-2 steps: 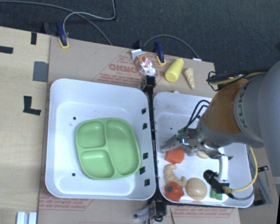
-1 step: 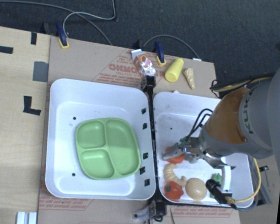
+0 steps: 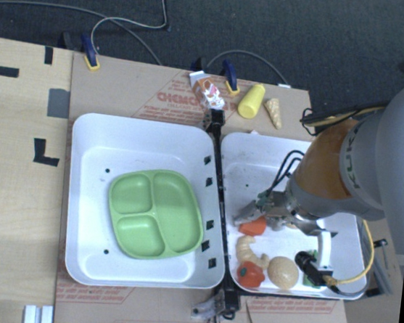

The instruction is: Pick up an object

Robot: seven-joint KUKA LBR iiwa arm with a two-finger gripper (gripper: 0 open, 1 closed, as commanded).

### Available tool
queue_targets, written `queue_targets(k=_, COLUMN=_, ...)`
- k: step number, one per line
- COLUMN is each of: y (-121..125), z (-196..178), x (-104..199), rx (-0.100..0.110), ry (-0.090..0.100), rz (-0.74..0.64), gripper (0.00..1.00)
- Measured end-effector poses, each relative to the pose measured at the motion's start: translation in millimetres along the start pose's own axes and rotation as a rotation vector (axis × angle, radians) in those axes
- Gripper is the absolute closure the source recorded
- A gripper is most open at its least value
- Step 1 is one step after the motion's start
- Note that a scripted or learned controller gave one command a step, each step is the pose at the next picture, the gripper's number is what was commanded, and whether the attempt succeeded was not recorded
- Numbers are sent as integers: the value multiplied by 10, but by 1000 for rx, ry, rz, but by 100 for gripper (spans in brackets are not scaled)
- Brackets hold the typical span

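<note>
Food toys lie in the right white bin (image 3: 249,163). An orange-red piece (image 3: 253,228) sits near the bin's left wall. In front of it are a tan croissant-like piece (image 3: 245,249), a red tomato (image 3: 250,274) and a beige rounded piece (image 3: 283,272). My gripper (image 3: 254,213) is down inside this bin, right above and touching the orange-red piece. The wrist and arm cover the bin's right half. A small green item (image 3: 311,278) peeks out under a black part at the front right.
The left white bin (image 3: 94,144) holds a green divided plate (image 3: 155,213). Behind the bins on the cardboard lie a small carton (image 3: 207,90), a yellow cylinder (image 3: 251,101) and a tan cone (image 3: 274,112). A black divider (image 3: 217,188) runs between the bins.
</note>
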State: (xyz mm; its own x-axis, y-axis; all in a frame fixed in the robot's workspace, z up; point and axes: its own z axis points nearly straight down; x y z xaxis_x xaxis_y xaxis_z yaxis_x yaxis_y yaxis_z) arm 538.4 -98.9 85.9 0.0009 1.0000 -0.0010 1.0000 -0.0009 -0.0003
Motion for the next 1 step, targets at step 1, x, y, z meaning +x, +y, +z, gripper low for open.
queue_targets(k=1, y=-35, z=-6, x=14, rx=-7, ry=-3, rz=-1, gripper=0)
